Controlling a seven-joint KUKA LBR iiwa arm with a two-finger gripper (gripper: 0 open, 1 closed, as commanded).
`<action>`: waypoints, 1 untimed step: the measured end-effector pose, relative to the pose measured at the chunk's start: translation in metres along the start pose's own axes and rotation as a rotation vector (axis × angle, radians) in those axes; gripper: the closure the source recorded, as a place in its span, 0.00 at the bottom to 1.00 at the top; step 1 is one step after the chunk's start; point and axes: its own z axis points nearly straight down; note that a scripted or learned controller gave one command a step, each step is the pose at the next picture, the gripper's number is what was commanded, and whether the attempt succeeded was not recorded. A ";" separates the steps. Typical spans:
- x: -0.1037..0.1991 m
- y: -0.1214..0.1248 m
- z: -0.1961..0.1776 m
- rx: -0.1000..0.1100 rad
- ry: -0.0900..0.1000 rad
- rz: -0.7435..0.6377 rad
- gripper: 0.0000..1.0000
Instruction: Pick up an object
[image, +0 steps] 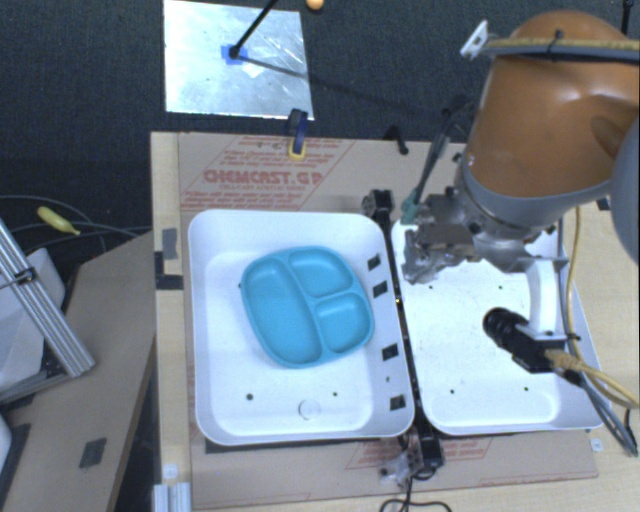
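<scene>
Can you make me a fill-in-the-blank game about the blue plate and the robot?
1. The divided plate is colored ____.
2. The plate lies in the ____ bin.
3. The plate has ____ compartments.
4. The gripper hangs over the ____ bin.

Missing words: blue; left; three; right

Single fixed overhead view, slanting onto both bins (215, 330)

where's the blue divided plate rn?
The blue divided plate lies flat in the left bin, roughly centred, its two small compartments toward the divider between the bins. The hand hangs over the right bin, apart from it.
</scene>
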 end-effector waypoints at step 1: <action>-0.050 0.001 0.024 -0.005 0.001 -0.001 1.00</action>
